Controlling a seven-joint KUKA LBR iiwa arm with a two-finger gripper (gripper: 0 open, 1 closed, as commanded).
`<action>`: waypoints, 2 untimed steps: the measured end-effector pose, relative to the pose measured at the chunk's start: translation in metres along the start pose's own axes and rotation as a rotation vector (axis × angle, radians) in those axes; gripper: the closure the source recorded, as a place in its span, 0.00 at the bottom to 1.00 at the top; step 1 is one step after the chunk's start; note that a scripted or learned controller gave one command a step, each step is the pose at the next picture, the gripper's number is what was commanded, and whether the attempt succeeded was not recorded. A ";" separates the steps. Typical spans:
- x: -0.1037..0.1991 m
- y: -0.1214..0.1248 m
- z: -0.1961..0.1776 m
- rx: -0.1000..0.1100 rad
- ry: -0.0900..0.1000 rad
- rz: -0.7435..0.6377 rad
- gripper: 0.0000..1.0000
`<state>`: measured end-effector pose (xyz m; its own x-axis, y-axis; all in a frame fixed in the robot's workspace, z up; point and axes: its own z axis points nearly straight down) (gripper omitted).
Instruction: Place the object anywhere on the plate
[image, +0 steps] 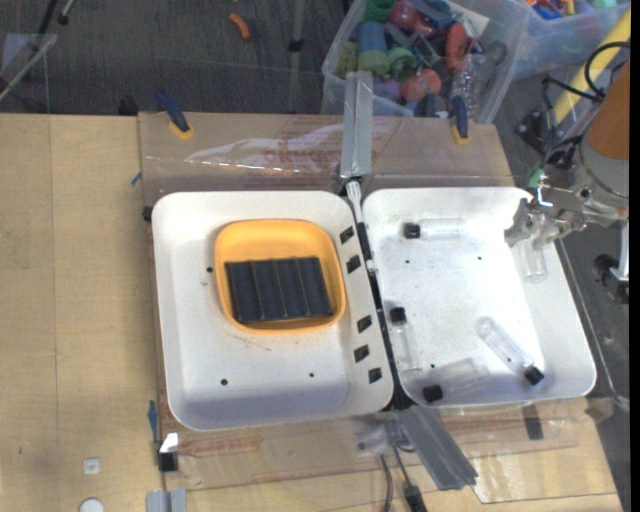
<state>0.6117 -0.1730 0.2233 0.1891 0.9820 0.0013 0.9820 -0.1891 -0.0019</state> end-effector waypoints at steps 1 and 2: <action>0.014 0.051 -0.008 -0.001 -0.003 -0.177 1.00; 0.018 0.055 -0.049 -0.002 -0.003 -0.351 1.00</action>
<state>0.6686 -0.1661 0.2723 -0.1604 0.9871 -0.0013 0.9871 0.1604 0.0005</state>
